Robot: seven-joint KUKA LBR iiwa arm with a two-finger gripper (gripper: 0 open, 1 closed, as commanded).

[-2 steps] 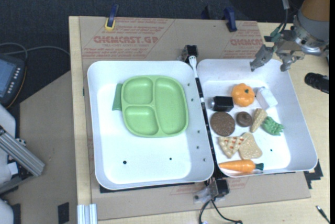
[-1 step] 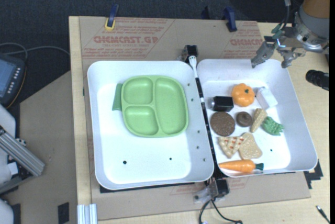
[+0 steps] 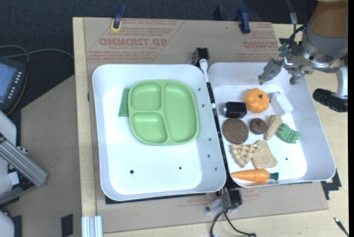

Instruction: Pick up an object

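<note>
The gripper (image 3: 282, 71) hangs over the top of the right bin (image 3: 316, 136), fingers apart, with nothing between them. The little orange pumpkin (image 3: 256, 100) sits just below it, beside a black block (image 3: 235, 109). A green divided plate (image 3: 164, 112) lies in the left bin (image 3: 110, 164).

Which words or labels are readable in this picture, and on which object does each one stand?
"CHEMCAST GP": red print on the brown board under the bins, behind the left bin.
The same red print repeats at the board's right, partly cut and blurred.
Smaller red lines beneath: too small to read.
</note>
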